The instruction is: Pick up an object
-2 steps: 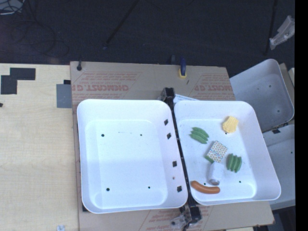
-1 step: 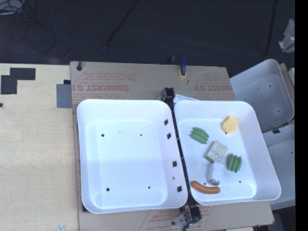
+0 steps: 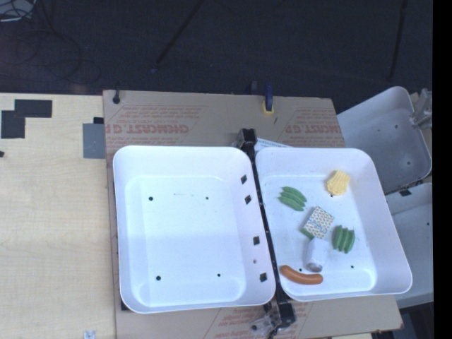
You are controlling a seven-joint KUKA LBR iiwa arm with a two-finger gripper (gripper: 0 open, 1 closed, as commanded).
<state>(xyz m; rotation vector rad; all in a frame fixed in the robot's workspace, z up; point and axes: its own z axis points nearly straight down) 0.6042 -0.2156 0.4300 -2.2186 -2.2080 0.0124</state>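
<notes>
Nothing had been picked up yet: the sausage (image 3: pixel 301 276) and the other items lay in the right bin (image 3: pixel 385 260); the end effector's state could not be told.

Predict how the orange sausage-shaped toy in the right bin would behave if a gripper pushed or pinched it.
The orange sausage-shaped toy is long and rounded, so it would probably roll sideways when nudged. Its smooth, narrow body might slip from a pinch.

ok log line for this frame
right bin: yellow corn piece, two green veg, patterned packet, sausage | pick: not started
</notes>
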